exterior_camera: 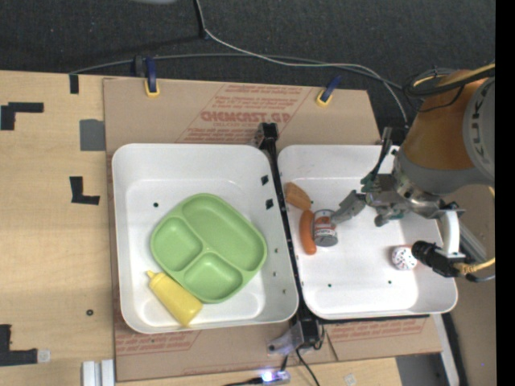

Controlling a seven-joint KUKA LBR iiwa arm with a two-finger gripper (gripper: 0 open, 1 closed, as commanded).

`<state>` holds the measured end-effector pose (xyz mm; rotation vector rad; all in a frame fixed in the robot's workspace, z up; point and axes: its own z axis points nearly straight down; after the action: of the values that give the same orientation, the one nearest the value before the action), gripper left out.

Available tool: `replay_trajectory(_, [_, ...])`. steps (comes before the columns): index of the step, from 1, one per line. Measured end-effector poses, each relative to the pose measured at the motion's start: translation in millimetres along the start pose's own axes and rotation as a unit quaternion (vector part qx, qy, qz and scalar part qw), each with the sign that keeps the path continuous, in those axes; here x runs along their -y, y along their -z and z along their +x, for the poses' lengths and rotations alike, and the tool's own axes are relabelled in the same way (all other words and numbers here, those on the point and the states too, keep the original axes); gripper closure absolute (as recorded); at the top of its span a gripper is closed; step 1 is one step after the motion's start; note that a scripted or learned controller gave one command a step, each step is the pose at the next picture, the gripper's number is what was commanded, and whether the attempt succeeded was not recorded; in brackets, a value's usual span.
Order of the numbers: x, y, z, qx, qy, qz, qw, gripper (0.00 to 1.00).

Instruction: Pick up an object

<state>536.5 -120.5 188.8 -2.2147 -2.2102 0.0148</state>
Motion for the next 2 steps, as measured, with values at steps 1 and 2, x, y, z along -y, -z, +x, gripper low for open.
replay_trajectory(1, [-3, 7, 0, 0.001, 0.002, -0.007, 1.0, 0.0])
replay_trajectory(2, [1, -57, 5, 0.001, 0.001, -0.004, 1.0, 0.0])
